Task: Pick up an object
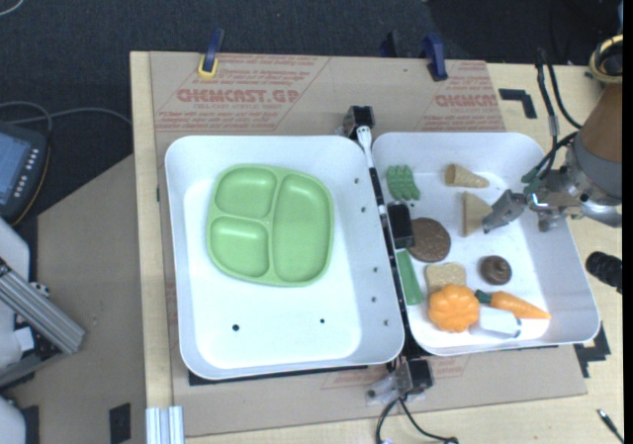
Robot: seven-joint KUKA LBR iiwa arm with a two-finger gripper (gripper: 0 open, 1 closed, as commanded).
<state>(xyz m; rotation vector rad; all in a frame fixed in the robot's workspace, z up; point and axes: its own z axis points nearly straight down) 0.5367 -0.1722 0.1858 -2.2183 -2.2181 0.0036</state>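
The table point(148, 234) carries two shallow white bins side by side, and the order of things runs down from there. The left bin point(198, 333) holds a green divided plate point(270, 224) sitting toward its far half, with bare white floor along the near edge. The right bin point(569, 284) holds the small items any of which could serve as the object to pick: a brown round disc point(429, 239) near the bin's left wall, a green leafy piece point(402, 182) at the far left corner, a green stick point(409, 276) along the left wall, an orange pumpkin-like piece point(453, 308) and a carrot point(514, 305) near the front edge, a tan square point(445, 275) just behind the pumpkin, a small dark doughnut-like piece point(496, 270) mid-bin, and two tan wedges point(465, 175) point(473, 213) toward the far side. The arm point(603, 150) reaches in over the right edge of this bin, and its claw point(519, 210) hangs with the fingers spread apart and nothing between them, one fingertip close beside the nearer wedge. My judgement is that the step in hand is the approach: no object is grasped yet. The next move calls for settling on one target, most likely that wedge or the doughnut-like piece, centring the spread fingers over it, descending and then closing before lifting.
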